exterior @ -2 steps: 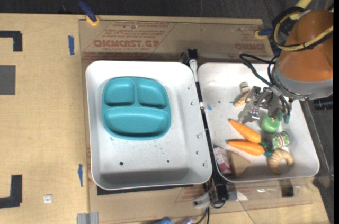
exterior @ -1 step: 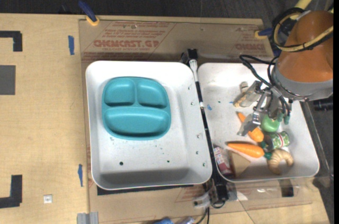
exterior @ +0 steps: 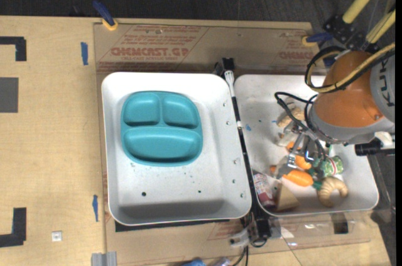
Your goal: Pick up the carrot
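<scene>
I'm hovering gripper over carrot in right bin; can't tell its grip state. Pick isn't done, lift's pending.

The teal divided tray is looking like smooth, softly glossy plastic, the two white bins are showing a smooth matt plastic finish, and the bench is appearing as flat, matt brown cardboard or wood.
</scene>
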{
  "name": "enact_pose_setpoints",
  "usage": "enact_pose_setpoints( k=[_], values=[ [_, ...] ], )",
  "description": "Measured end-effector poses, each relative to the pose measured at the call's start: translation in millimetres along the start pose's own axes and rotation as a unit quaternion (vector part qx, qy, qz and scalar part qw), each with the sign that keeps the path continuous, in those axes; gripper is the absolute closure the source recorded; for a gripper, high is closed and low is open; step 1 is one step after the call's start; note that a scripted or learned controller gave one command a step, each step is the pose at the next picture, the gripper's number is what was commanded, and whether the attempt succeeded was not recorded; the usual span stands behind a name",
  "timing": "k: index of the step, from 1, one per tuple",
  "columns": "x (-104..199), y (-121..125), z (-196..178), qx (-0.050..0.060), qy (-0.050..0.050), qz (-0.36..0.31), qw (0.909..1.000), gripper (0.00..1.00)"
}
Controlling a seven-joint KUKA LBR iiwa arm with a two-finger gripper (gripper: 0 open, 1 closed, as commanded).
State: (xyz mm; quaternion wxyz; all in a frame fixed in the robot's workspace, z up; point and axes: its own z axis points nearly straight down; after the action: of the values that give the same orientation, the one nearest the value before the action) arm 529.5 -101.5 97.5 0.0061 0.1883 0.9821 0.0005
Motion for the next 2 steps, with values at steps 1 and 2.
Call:
enact_pose_setpoints(
  k=[1, 2],
  values=[
    [0, 1, -8, 0.0, -0.001, 0.0, 1.0, 1.0],
    [59, 72, -90, -0.002, 0.002, -0.053, 0.9986, 1.0]
  ],
)
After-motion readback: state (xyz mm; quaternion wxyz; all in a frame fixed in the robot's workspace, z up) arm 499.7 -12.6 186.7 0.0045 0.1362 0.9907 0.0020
